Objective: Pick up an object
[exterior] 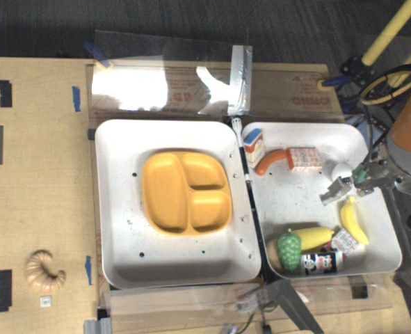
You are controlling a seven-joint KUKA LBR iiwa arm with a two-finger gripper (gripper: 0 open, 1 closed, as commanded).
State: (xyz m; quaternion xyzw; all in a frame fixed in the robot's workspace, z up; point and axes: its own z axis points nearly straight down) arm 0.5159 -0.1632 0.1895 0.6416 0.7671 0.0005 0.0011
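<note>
Dark grey carpet lies beyond the tan wooden bench. Black tape marks and blue tape bits dot its surface, and glare brightens a clear plastic sheet.

Red lettering is printed on the cardboard strip behind the bins, but it is too blurred to be read. White marks are seen on the dark bottle label in the right bin, likewise illegible.
</note>
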